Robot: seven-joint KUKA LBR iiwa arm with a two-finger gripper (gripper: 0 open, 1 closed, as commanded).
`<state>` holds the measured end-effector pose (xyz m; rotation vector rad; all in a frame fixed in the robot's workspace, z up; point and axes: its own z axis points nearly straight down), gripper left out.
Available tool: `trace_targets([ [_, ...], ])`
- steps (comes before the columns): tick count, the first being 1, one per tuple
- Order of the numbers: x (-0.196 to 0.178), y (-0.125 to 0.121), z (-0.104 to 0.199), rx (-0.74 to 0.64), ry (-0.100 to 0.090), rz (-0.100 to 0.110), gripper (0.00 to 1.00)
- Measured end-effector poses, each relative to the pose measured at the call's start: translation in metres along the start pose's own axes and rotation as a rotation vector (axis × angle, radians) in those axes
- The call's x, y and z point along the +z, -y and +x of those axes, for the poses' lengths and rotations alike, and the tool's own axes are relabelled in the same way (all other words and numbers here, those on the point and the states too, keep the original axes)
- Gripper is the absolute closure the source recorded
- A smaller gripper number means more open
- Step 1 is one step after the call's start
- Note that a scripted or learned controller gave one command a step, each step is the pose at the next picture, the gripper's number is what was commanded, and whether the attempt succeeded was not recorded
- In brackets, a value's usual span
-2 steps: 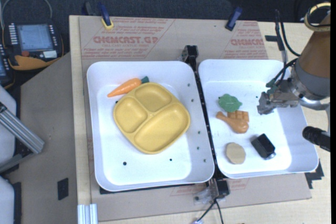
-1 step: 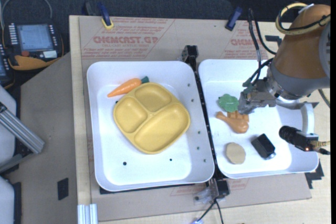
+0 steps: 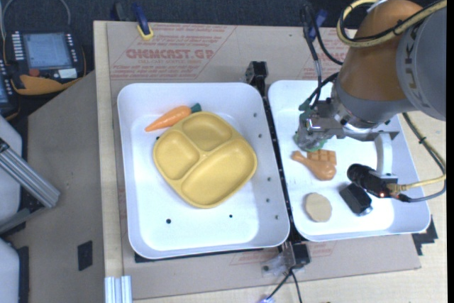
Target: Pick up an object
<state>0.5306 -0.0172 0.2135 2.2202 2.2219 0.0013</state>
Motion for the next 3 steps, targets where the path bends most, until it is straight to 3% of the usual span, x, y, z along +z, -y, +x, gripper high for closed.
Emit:
trace_targets([
  [2,0.006,-0.008,0.094,-0.005,-0.001,-0.001,1.00],
  [3,0.006,-0.008,0.091,-0.001,0.000,0.000,0.00],
])
